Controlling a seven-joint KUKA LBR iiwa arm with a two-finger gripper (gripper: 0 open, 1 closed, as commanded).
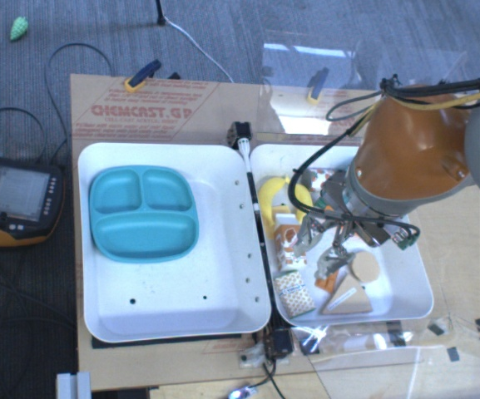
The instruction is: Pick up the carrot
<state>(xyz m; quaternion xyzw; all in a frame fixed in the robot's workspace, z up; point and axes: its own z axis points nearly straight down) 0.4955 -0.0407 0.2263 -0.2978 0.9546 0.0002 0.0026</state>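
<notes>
Arm [414, 148] reaches in from the right over the right bin [418, 293]. Gripper [333, 260] hangs low among the clutter there; its state cannot be read from this view. Carrot [329, 283], a small orange piece, lies just below the gripper, beside a round tan disc [364, 268]. Contact between gripper and carrot unclear. Banana [273, 198] sits at the bin's upper left. Left bin [223, 248] holds a blue divided tray [144, 212].
</notes>
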